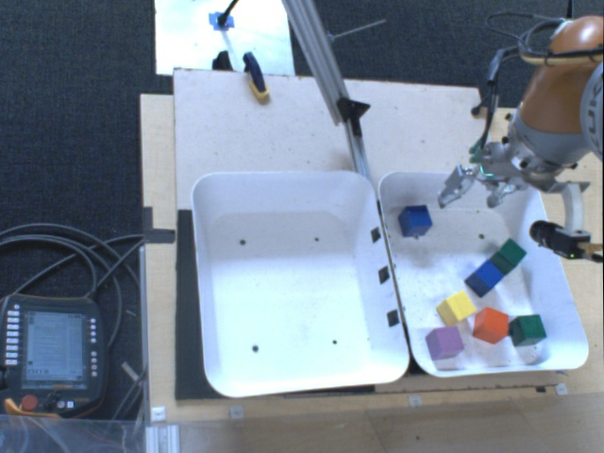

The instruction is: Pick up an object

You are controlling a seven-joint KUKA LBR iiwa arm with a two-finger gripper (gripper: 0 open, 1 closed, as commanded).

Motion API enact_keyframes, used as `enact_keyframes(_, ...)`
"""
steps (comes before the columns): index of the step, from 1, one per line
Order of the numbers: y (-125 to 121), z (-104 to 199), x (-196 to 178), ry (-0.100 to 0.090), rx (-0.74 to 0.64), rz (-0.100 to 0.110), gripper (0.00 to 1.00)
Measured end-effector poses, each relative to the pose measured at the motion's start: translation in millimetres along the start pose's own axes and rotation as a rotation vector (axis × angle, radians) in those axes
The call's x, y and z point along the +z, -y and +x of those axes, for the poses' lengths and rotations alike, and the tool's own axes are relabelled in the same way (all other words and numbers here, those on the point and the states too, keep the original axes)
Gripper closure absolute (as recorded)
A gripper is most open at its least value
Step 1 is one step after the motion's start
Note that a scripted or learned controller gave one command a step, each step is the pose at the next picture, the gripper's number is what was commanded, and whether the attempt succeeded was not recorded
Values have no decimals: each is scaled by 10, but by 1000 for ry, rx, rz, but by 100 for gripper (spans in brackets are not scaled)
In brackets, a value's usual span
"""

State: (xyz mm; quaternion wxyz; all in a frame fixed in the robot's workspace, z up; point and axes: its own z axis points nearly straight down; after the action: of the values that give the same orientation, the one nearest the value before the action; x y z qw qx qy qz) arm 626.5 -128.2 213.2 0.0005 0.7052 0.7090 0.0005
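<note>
Up at the far edge of the right bin [557, 281], the gripper [478, 188] hangs with its two fingers spread apart and nothing between them. One fingertip [449, 194] points toward the divide between the bins, the other sits nearer the wrist; both are above the bin's white floor. Behind them, toward the right edge of the view, rises the grey arm with its orange band [563, 83].

Just beside that outer fingertip, a little nearer the camera and toward the left bin [217, 253], lies a blue cube [414, 221]. It rests on the bin floor, apart from the fingers and not touched by them; it is the closest block to the gripper.

Farther from the gripper, toward the near side of the same bin, the other blocks gather. A dark green block [511, 253] and a second blue block [487, 277] lie touching, almost under the wrist's side. Beyond them, well apart from the fingers, sit a yellow cube [457, 308], an orange cube [490, 325], a green cube [528, 329] and a purple cube [444, 343], close together near the front rim.

Far off across the left bin, a teach pendant [52, 352] lies with its cables.
</note>
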Motion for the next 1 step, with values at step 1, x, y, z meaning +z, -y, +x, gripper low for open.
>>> enact_keyframes(1, -30, 83, 462, 0, 0, 4, 0)
